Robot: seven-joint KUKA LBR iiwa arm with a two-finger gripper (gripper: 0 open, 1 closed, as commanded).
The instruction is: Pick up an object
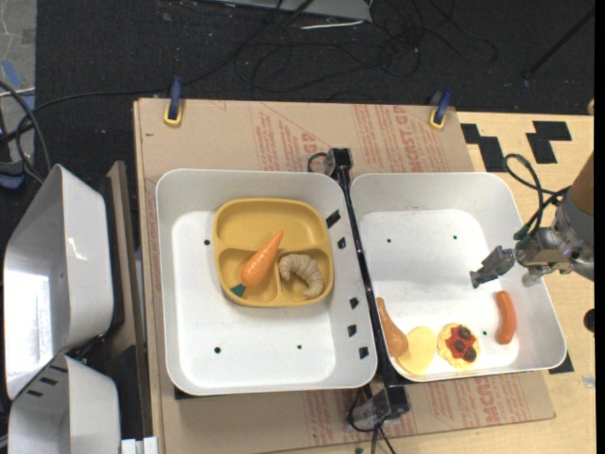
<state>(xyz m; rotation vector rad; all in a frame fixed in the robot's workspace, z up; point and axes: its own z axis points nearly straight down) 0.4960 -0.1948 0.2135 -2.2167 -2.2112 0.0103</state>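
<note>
The gripper (493, 269) hangs over the right bin (425, 206) near its right wall, above and just left of a sausage (507, 317), and I cannot tell how its jaws stand. Along that bin's near edge lie a drumstick (391, 327), a yellow slice (423, 346) and a small pizza (459, 344). In the left bin (189, 282) a yellow plate (236, 218) holds a carrot (262, 259) and a croissant (303, 272) in separate compartments.
</note>
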